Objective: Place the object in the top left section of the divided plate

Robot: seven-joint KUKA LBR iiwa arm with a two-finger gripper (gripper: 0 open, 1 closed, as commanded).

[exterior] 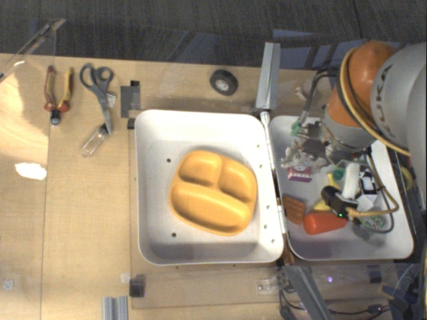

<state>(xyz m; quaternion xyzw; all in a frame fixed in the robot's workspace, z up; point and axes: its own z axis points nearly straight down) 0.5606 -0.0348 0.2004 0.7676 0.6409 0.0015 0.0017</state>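
Where the left bin [150, 179] sits, a glossy, rounded divided plate [213, 191] rests.

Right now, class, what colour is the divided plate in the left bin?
Yellow-orange all over: the divided plate shows best in the camera view, against the white left bin.

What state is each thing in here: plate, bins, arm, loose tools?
Divided plate: upright in the left bin, sections bare.
Right bin: holds cluttered small objects.
Orange object: lying in right bin.
Arm: over right bin.
Scissors: closed, on bench.
Pliers: closed, on bench.
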